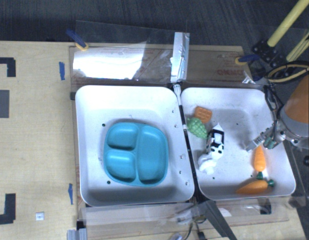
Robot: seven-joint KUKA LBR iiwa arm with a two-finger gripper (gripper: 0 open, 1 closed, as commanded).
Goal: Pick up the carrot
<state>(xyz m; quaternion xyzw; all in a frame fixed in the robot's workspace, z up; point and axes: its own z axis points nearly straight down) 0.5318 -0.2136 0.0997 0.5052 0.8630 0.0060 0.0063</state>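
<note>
1. The arm [298, 111] reaches in from the right over the right bin [234, 101], its gripper [261, 142] low near the bin's right wall; its grip state cannot be told.
2. A carrot [259, 159] lies just below the gripper, with a second carrot [253, 187] beside the front wall.
3. A cow toy [215, 143], a green toy [197, 128] and an orange cracker [204, 114] sit at the bin's left.
4. The left bin [94, 109] holds a blue plate [136, 153]; both rest on a wooden bench [29, 134].

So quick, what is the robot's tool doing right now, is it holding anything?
Tool: cannot be told whether open or closed; it sits at the upper tip of a small orange carrot in the right white bin, and nothing shows gripped.
</note>
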